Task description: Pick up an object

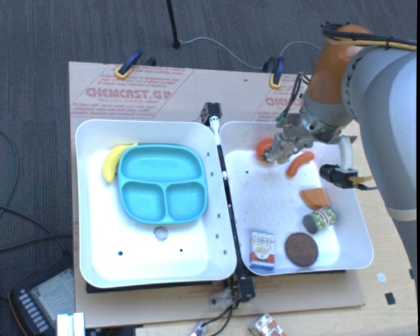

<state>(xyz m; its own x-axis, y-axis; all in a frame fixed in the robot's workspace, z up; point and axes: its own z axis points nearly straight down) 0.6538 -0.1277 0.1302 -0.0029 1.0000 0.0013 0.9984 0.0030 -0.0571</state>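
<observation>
Orange-red and rounded, a small toy tomato (264,148) is sitting at about eleven o'clock in the right bin (350,257), and the gripper (274,152) is hovering right over it, close enough that the two are overlapping from the camera's slant. Whether the jaws are apart or together I cannot tell — the wrist hardware is covering them — and nothing is visibly sitting between them.

Just beside the gripper, toward three o'clock, an orange sausage-shaped piece (299,163) is lying at a tilt. Both look like hollow plastic play food: probably light, stiff and a little slick, so a rounded one would likely squirt sideways unless it is taken squarely across its middle. The sausage piece would be grasped best across its narrow width.

Further down the bin, an orange wedge (314,197) is lying near four o'clock, a small green-labelled can (320,219) is resting on its side just below it, a brown disc (302,249) is sitting at five o'clock, and a small printed box (262,250) is lying at seven o'clock; its print is too small to read.

In the left bin (98,257), a blue divided tray (163,183) is resting with a yellow banana (113,161) touching its nine-o'clock edge.

The board (91,82) under the bins is showing red lettering — "CHEMCAST GP".
</observation>
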